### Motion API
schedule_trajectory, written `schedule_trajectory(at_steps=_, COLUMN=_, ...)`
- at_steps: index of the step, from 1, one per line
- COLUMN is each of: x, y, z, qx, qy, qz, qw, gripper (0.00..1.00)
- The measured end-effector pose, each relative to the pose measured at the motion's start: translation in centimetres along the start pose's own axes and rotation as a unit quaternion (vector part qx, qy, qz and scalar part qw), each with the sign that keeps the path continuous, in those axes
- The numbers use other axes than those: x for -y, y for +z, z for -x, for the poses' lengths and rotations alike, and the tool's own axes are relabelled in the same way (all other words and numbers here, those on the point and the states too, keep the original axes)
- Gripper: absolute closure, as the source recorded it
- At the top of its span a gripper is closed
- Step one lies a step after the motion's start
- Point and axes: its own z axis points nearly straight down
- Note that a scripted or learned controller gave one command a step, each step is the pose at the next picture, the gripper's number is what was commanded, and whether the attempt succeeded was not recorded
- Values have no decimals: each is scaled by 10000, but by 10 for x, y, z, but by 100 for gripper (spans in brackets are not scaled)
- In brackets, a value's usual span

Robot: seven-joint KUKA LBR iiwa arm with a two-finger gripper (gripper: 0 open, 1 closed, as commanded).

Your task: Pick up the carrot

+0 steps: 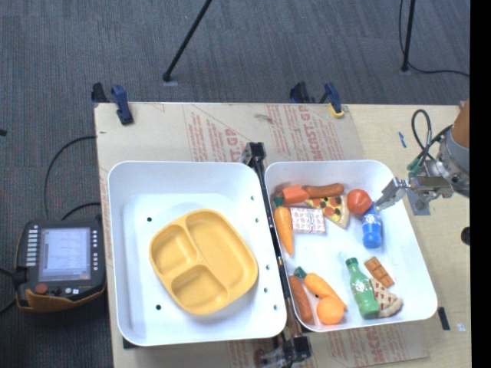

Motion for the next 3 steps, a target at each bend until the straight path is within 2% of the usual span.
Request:
schedule_trajectory(at_steps=1, x=-31, y=88, z=-83, qx=-13, qy=-154, qz=-17, qw=9999, gripper=0)
schedule_trajectory(at_steps=2, x=-79, y=141, z=-122, qx=11, qy=-468, qz=31, qw=9989, gripper=0)
schedule_trajectory(at_steps=3, x=-33, y=141, z=-122, qx=10, qy=419, qz=40, qw=9991, gripper=0)
